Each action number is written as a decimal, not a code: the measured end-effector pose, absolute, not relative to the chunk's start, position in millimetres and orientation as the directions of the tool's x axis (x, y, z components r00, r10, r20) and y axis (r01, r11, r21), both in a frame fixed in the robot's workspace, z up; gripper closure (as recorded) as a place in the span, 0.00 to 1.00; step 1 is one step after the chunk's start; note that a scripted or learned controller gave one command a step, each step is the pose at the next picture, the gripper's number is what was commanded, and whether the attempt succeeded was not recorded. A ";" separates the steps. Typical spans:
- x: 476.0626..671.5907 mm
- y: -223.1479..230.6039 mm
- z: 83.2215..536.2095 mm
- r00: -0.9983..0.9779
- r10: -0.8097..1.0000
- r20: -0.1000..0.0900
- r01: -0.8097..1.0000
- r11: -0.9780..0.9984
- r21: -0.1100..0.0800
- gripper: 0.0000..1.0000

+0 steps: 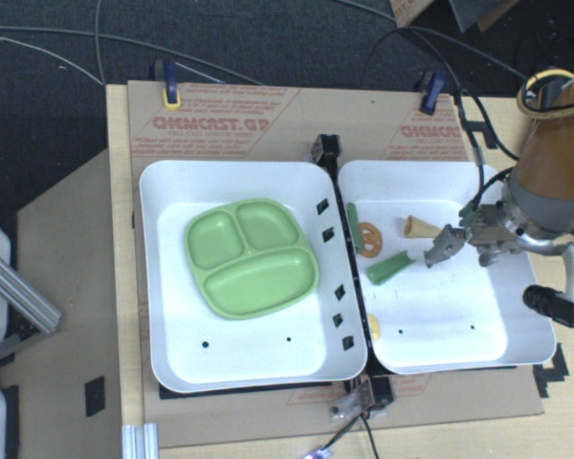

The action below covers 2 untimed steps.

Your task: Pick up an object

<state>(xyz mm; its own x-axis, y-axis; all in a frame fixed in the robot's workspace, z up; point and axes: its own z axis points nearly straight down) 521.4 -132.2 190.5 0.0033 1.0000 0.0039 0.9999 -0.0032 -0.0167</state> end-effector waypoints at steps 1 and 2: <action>524.7 -131.7 198.2 0.000 1.000 0.002 1.000 0.000 -0.002 0.00; 528.0 -132.6 155.3 0.000 1.000 0.003 1.000 0.000 -0.006 0.00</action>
<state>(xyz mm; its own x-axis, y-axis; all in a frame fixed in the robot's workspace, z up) 528.0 -132.6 155.3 0.0001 1.0000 0.0025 1.0000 -0.0001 -0.0056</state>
